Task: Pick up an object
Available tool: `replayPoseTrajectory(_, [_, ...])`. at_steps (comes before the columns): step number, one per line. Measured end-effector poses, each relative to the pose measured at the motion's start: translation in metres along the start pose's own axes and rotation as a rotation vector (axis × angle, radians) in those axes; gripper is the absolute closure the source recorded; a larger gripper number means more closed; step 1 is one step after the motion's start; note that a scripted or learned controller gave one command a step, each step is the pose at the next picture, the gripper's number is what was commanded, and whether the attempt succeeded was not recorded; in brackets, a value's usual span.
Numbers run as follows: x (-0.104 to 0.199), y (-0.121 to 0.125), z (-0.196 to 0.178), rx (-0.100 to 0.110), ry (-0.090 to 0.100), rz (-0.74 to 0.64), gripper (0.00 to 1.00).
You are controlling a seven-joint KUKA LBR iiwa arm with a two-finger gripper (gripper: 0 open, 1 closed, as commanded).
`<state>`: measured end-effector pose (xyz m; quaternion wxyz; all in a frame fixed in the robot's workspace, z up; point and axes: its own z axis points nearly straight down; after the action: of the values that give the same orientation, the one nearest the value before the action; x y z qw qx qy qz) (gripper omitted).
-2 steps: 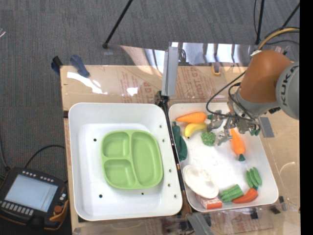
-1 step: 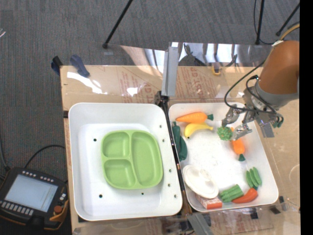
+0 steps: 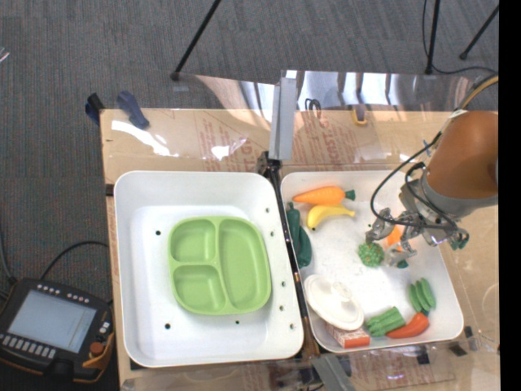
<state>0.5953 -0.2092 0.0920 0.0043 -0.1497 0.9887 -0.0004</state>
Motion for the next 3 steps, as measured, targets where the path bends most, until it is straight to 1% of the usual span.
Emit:
replayPoseTrajectory(1, [0.071, 0.06, -0.001, -0.002, 0.004, -0.108, 1.0])
replayPoseTrajectory(2, [0.045, 0.05, -0.001, 0.001, 0.002, -0.015, 1.0])
replayPoseTrajectory(3, [-0.005, 0.081, -0.001, 0.001, -0.003, 0.132, 1.0])
